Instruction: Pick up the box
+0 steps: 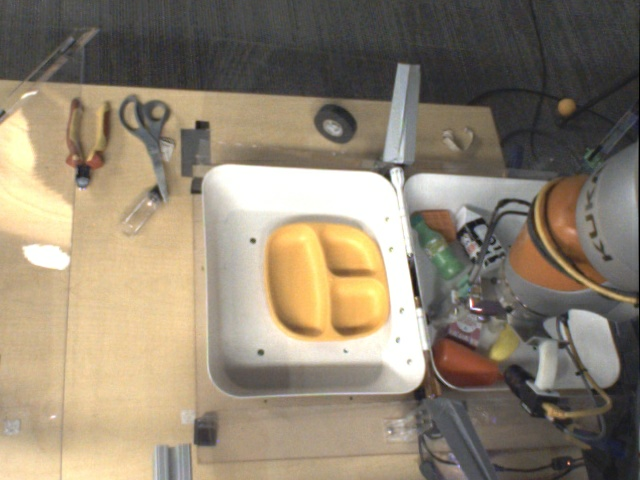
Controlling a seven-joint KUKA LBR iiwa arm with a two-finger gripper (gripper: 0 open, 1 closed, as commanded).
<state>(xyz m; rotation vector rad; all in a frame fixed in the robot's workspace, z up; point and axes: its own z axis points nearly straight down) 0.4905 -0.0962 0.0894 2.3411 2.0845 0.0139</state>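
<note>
1. Camera view: arm (580, 238) is low over the right bin (440, 184), gripper (478, 303) buried in clutter; can't tell its state
2. Risk: it closes on the green bottle (440, 248) or the red item (465, 363) packed alongside, not the box
3. Box: can't single one out; likely the black-and-white packet (470, 230) at the bin's back; yellow tray (327, 278) sits in the left bin (240, 268)

The bench (120, 348) looks like pale wood, smooth, with a glare patch at far left; the left bin (230, 268) is glossy white plastic; the yellow tray (327, 277) in it is smooth, softly shiny plastic; the scissors (155, 148) show bright metal blades; the arm (590, 238) has satin grey casing and a glossy orange band.
</note>
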